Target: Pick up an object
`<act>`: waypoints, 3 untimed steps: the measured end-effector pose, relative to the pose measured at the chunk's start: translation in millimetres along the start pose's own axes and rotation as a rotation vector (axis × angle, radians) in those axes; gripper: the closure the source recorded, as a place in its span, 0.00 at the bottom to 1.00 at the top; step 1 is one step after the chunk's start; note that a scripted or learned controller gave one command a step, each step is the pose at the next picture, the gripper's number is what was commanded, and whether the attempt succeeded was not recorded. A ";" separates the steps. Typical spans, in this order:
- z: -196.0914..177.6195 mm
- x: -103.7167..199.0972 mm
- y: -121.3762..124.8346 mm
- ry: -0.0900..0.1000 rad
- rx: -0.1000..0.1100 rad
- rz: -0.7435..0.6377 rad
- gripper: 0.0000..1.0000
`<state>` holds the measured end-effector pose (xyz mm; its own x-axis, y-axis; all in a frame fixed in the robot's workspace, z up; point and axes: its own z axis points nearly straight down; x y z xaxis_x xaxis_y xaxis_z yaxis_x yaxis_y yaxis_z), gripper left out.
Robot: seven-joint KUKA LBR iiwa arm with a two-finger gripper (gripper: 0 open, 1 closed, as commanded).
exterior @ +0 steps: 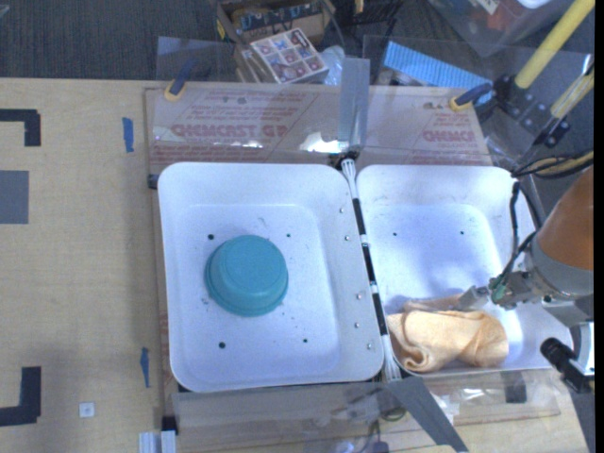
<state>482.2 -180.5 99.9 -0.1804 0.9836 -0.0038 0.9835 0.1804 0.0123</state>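
A crumpled pale orange cloth (448,338) lies at the front of the right bin (425,206). A teal bowl (247,274) sits upside down in the middle of the left bin (189,196). My gripper (479,295) reaches in low from the right and rests right at the cloth's upper right edge. The grey arm with its orange band (571,229) stands over the right bin's right rim. Whether the gripper touches the cloth is unclear.
A metal divider (363,262) runs between the two bins. Clear plastic panels (245,125) stand behind them, with boxes and cables beyond. A wooden bench top (75,253) stretches to the left. A black cable (516,225) hangs beside the arm.
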 end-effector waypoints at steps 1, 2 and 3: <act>9.9 74.3 15.0 0.000 0.000 -0.081 0.00; -0.5 73.2 15.8 0.000 -0.003 -0.078 1.00; -0.7 72.6 15.7 -0.001 -0.004 -0.077 0.00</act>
<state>484.5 -106.3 100.5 -0.2553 0.9669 -0.0059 0.9667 0.2553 0.0155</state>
